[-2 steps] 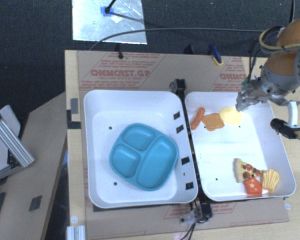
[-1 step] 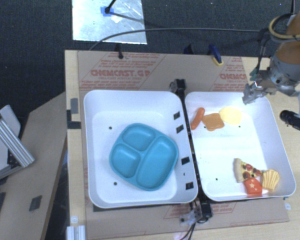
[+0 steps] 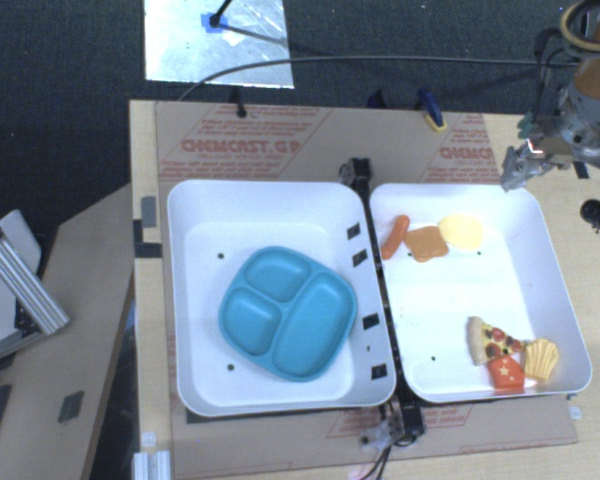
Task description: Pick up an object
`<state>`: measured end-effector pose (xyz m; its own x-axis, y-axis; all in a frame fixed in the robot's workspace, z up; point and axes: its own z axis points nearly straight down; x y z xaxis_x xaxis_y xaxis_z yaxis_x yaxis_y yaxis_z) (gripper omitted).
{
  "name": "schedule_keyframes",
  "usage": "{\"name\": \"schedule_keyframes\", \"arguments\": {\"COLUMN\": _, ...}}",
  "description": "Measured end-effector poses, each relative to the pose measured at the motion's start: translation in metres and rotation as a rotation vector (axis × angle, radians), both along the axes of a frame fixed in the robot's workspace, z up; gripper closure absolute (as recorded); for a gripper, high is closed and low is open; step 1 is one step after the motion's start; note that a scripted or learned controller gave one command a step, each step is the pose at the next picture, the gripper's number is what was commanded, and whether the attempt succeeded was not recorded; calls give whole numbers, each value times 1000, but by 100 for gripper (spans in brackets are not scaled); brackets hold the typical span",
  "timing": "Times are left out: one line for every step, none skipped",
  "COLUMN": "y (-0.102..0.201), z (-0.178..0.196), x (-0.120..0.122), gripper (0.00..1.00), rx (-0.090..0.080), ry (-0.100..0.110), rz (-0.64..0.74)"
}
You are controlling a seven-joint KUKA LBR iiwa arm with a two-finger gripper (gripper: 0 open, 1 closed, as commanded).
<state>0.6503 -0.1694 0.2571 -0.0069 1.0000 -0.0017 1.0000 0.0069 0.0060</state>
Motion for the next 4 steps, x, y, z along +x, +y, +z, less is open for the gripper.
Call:
{"name": "schedule_keyframes", "arguments": {"y": 54, "z": 3, "x": 11, "gripper": 100, "rx": 2, "ry": 3, "rz": 2}}
{"name": "schedule_keyframes", "arguments": {"y": 105, "z": -11, "x": 5, "gripper": 100, "rx": 3, "ry": 5, "rz": 3}}
{"name": "schedule_keyframes", "arguments": {"y": 169, "z": -12, "x": 8, "gripper": 100, "rx": 4, "ry": 3, "rz": 4}}
{"name": "schedule_keyframes", "arguments": {"y": 230, "z": -20, "x": 4, "gripper": 100, "rx": 4, "ry": 4, "rz": 4}}
